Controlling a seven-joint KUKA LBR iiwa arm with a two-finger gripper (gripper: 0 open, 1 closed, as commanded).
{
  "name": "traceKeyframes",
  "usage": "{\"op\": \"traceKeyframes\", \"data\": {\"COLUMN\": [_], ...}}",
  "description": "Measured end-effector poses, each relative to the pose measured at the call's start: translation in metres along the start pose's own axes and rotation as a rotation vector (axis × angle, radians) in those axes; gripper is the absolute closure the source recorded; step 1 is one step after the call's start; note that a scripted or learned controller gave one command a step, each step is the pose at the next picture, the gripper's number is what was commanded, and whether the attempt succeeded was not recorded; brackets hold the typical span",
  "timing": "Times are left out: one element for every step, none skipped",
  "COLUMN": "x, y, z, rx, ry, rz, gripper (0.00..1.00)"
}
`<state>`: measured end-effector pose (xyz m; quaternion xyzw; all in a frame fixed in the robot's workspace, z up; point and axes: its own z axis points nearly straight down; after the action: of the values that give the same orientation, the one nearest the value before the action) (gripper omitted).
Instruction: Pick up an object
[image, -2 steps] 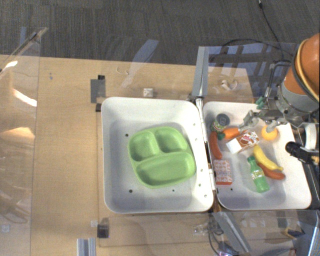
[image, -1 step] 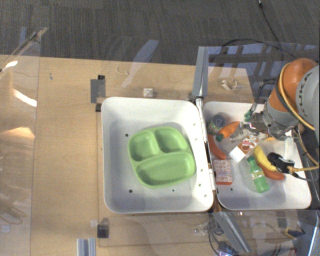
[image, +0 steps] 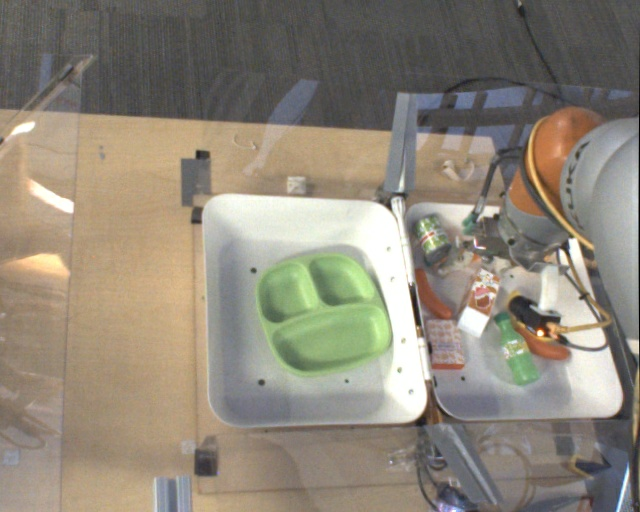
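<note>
overhead | wooden bench (image: 120, 330) | grey carpet (image: 250, 50) | gripper (image: 478, 238) grip unclear, maybe empty

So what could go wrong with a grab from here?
The right bin is crowded: the can, red strip, cartons and green bottle lie close together, so the gripper may nudge neighbours or pinch two at once. The can sits by the bin's wall, which could block a finger. It is round and might roll away.
</note>
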<state>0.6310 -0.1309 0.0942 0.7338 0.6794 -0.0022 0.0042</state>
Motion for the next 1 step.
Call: {"op": "traceKeyframes", "data": {"x": [0.0041], "y": [0.004], "z": [-0.0134], "rx": [-0.012], "ry": [0.002], "rz": [-0.007], "gripper": [1.0]}}
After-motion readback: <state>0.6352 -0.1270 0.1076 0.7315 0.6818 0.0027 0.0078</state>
